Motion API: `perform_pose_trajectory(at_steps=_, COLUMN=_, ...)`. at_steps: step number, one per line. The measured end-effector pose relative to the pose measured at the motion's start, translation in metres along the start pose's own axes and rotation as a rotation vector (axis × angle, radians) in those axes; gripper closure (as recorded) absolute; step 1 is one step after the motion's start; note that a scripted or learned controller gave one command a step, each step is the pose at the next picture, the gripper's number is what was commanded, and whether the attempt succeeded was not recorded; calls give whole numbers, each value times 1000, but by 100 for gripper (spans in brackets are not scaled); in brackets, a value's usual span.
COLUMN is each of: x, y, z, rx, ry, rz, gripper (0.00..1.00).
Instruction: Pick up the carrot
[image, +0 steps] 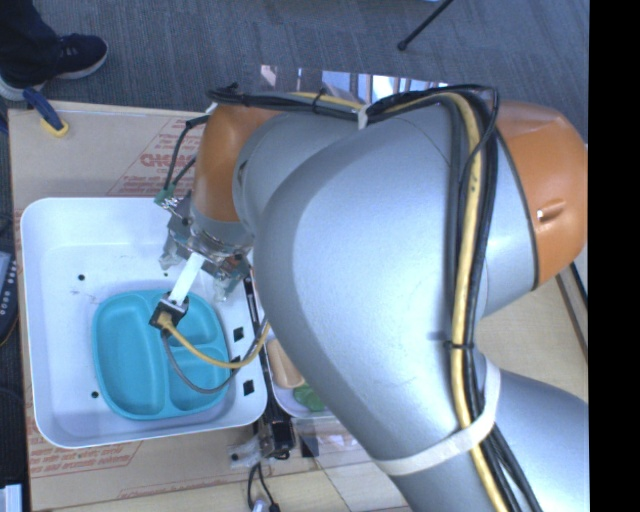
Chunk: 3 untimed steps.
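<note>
Tool (212, 262) over the left white bin (40, 300), at the far right corner of a blue two-compartment tray (130, 360) — wide or narrow: cannot tell.

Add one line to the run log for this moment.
arm: reaching in from view's right | gripper: over left bin, at upper-right corner of blue tray | tray: divided, in left bin | grasp: cannot tell

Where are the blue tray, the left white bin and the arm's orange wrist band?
blue tray (130, 360): camera view, floor of its left compartment.
left white bin (70, 270): camera view, bare floor beyond the tray.
orange wrist band (215, 170): camera view, its left-facing side.
</note>
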<state>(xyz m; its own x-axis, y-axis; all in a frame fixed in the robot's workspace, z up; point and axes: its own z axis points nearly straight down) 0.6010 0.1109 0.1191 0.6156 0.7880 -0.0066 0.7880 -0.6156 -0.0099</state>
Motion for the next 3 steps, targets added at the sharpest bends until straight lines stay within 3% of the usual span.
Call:
perform_pose_trajectory(at_steps=1, x=0, y=1, z=-8, rx=3, ry=-3, rz=-4, gripper=100)
perform_pose_trajectory(at_steps=2, x=-37, y=-10, z=-114, rx=-9, ry=5, rz=260, gripper=100)
perform_pose_trajectory(at_steps=3, x=6, y=-60, z=-129, rx=-8, ry=6, rz=574, gripper=100)
